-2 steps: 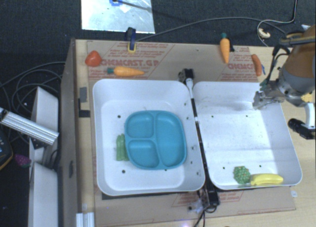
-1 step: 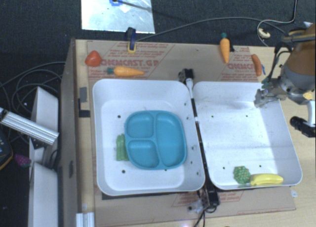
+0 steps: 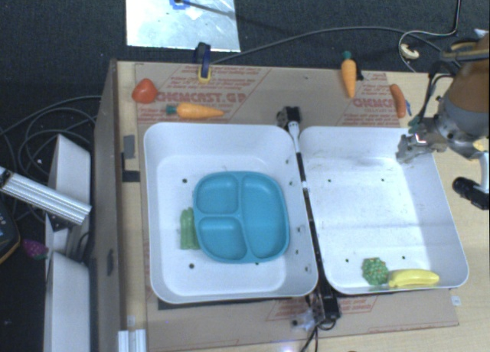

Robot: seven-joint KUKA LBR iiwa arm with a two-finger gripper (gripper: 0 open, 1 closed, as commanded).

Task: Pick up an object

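One gripper [image 3: 411, 146] hangs at far right edge of right bin [image 3: 360, 190], high over rim; finger state cannot be told from this angle. Nothing seen between fingers. Likely targets: toy broccoli [image 3: 374, 270] and yellow banana [image 3: 414, 278], touching, in near corner of same bin, well apart from gripper. Good approach: travel toward near corner, centre over one item, descend straight, avoid bin wall. Left bin [image 3: 172, 190] holds blue divided plate [image 3: 240, 216], green piece [image 3: 187, 229] beside it.

left bin [image 3: 164, 190]: plate [image 3: 241, 215] | right bin [image 3: 440, 220]: broccoli [image 3: 374, 270] just left of banana [image 3: 414, 278]
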